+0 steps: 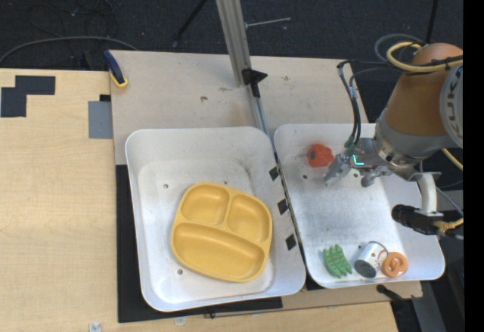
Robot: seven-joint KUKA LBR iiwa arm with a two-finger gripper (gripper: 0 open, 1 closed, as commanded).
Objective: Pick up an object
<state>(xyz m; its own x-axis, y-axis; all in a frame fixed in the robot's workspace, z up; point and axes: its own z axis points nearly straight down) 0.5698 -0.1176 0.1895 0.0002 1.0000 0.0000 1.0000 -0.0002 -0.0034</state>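
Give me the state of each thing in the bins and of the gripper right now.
Tray: flat in left bin, nothing in its compartments.
Tomato: loose in right bin, left of gripper.
Green toy: lying near front edge.
Can: on its side.
Orange ring: flat beside can.
Gripper: open, holding nothing.

You see red tomato-like toy (320,155) lying at far end of right bin (333,209), just beside gripper (349,172)

Overall light: even and fairly bright over the bench, falling off to near black on the floor behind.
Shadows: soft and short, beside the upright grey aluminium post (231,28).
Glare: mild washout on the two shallow white plastic bins (151,172).
Sharpness: slightly soft and grainy throughout; small items blur.
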